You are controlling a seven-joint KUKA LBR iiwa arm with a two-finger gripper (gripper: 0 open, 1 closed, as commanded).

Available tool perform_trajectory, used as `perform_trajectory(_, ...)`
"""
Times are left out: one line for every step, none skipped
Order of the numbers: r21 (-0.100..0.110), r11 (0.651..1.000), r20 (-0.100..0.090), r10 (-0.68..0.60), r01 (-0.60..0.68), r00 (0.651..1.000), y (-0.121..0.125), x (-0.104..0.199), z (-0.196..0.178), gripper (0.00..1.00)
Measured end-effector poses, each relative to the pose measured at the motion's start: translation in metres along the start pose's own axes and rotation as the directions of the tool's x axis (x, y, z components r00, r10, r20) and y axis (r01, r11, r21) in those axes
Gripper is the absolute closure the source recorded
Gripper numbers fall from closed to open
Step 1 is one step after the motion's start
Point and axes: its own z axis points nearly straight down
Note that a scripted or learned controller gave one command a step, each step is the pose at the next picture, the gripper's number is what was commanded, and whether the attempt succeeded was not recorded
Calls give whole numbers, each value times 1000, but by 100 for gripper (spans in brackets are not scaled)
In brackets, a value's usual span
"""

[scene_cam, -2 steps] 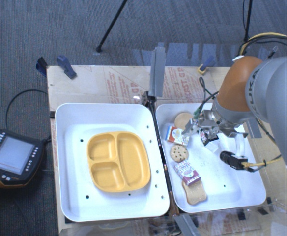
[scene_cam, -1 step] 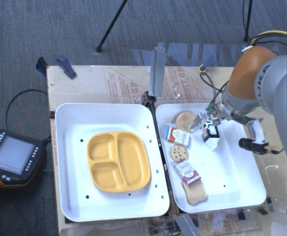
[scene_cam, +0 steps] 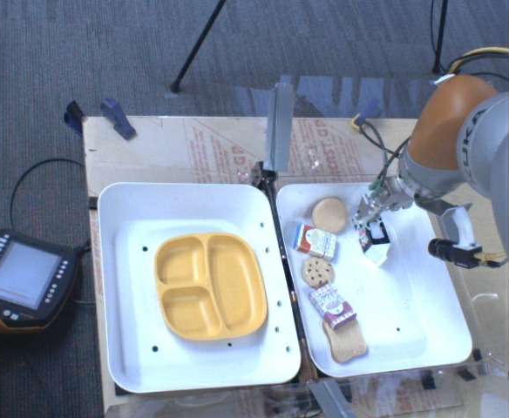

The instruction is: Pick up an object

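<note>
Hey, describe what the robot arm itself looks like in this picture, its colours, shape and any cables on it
The arm is thick and rounded, with a smooth grey casing and a broad orange band above the wrist. Thin dark cables run beside the wrist, and a yellow and black cable loops near its top. The pincer is small, built of pale metal and black parts. A black and white fitting juts out below the wrist.

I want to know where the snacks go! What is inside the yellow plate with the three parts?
Nothing can be seen inside the yellow plate: all three parts show bare yellow. Nothing covers them. The cookie lies in the other bin.
</note>
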Motion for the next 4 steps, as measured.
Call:
perform_trajectory(2, 1000, -9, 0, 0, 1000, -56, -6, 11, 100)
perform_trajectory(23, 977, -24, -210, 211, 977, -6, 51, -70, 100)
perform_trajectory(29, 977, -27, -209, 210, 978, -8, 51, -67, 0)
perform_trajectory(20, 983, -19, -182, 182, 983, -3, 6, 23, 0)
